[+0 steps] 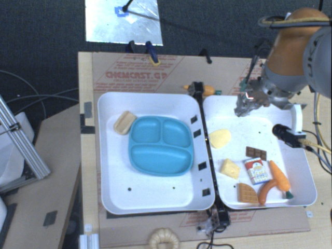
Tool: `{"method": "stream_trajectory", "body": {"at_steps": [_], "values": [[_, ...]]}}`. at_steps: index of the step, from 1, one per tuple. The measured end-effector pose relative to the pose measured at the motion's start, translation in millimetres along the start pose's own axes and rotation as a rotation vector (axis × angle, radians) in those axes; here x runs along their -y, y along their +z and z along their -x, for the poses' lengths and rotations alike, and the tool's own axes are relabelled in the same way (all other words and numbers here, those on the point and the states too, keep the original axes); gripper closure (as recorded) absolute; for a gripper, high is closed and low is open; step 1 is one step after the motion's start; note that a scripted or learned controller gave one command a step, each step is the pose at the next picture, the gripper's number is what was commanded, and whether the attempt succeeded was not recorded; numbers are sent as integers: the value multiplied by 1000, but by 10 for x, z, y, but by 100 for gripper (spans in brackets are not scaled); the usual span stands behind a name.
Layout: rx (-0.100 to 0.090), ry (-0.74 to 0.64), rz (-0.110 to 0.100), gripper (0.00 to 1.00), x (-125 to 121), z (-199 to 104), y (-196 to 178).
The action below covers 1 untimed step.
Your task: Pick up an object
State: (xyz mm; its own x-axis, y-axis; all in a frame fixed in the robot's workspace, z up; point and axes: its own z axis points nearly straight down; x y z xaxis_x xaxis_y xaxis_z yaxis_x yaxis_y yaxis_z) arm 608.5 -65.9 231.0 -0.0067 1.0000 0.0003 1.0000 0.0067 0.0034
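Observation:
My gripper point(244, 109) hangs over the far edge of the right bin point(301, 162), with nothing seen between its fingers. Below it in that bin lie a pale yellow lump point(220, 138), a yellow cheese wedge point(230, 168), a brown chocolate bar point(256, 152), a red-and-white carton point(256, 170), a waffle piece point(248, 193), a sausage point(265, 191) and an orange carrot point(280, 178). The left bin point(111, 154) holds a blue divided plate point(160, 144) and a tan bread slice point(124, 122).
The arm's grey and orange body point(293, 51) fills the upper right. A black divider with clips point(203, 139) runs between the bins. A small orange object point(207, 91) sits behind the bins, and a ring-shaped pastry point(164, 238) lies at the front bench edge.

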Motion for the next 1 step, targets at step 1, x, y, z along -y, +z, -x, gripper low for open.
{"method": "stream_trajectory", "body": {"at_steps": [1], "values": [[1,1,-1,100,-13,16,43]]}}
